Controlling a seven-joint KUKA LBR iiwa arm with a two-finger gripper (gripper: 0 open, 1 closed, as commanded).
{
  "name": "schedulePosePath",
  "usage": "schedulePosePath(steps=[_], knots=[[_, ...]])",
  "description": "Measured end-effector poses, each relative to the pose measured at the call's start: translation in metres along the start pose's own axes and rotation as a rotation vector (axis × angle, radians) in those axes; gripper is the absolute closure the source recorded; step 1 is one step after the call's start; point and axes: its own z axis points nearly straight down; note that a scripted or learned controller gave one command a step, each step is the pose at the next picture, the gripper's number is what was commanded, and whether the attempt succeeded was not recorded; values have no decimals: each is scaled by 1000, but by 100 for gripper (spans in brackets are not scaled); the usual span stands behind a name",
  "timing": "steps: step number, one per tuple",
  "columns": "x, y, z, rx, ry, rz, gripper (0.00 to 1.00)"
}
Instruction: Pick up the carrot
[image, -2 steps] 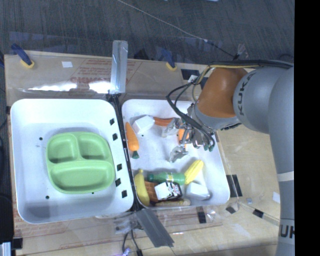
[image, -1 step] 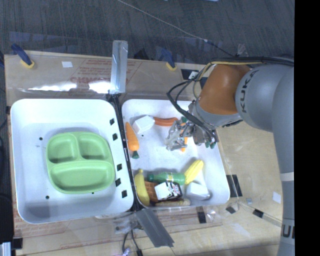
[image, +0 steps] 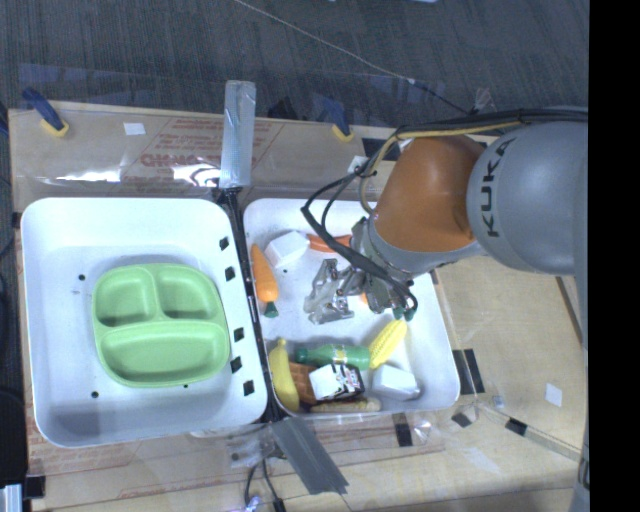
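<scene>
carrot (image: 264, 277) in right bin (image: 440, 345), against left wall, long axis running near-to-far | gripper (image: 332, 293) just right of it, mid-bin | jaws narrow, nothing between | move: shift left

Two white bins (image: 40, 300), one green divided plate (image: 158, 322), two carrots (image: 264, 276), one corn cob (image: 388, 342), one banana (image: 282, 376), one green bottle (image: 335, 354), two white blocks (image: 394, 381), one arm (image: 520, 195), one gripper (image: 330, 295)
</scene>
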Motion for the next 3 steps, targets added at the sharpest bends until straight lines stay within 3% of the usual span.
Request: schedulePosePath(steps=[1,2,3], knots=[[-52,79,-38,1,4,531,100],[-10,41,-67,4,7,939,100],[-3,137,-77,4,10,1088,100]])
